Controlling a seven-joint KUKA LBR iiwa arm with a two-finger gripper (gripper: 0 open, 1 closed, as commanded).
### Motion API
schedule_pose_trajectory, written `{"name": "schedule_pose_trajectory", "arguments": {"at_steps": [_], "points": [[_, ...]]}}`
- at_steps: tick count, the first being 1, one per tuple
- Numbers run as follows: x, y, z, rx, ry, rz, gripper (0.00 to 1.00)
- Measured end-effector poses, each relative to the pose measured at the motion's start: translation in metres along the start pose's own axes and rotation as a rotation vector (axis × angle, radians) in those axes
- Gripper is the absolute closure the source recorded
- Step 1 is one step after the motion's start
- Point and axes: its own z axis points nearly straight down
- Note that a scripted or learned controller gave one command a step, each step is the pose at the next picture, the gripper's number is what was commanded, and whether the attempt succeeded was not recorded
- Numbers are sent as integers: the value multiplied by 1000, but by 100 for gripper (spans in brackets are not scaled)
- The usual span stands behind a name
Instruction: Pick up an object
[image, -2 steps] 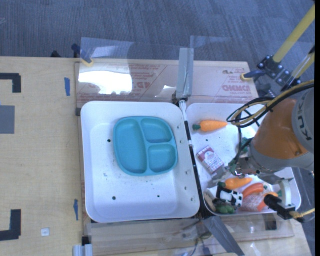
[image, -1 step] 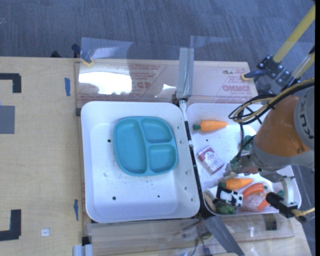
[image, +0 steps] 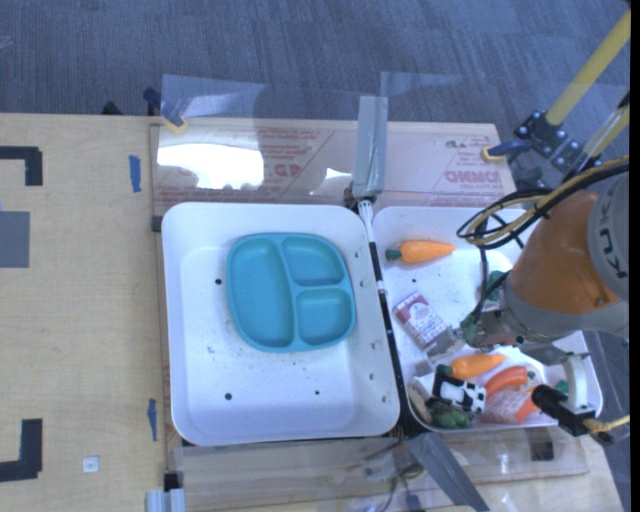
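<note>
The pincer (image: 478, 335) hangs low in the right bin (image: 455, 228), above the toy pile; its state cannot be determined. The arm (image: 565, 265) reaches in from the right.

Two shallow white bins side by side on a wooden bench. The left bin (image: 200, 390) holds a blue divided tray (image: 291, 291) near its centre. The right bin (image: 455, 275) holds a toy carrot (image: 424, 252) at upper centre, a small printed packet (image: 421, 319) mid-frame, and clustered toys (image: 478, 385) at lower right. The arm (image: 565, 275) enters from the right, its gripper (image: 478, 330) low above the cluster.
</note>
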Motion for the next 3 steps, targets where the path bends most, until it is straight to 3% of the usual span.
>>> {"name": "schedule_pose_trajectory", "arguments": {"at_steps": [1,2,3], "points": [[0,1,-10,-3,-1,1,100],[0,1,-9,-2,-1,1,0],[-35,133,4,-12,-5,-5,0]]}}
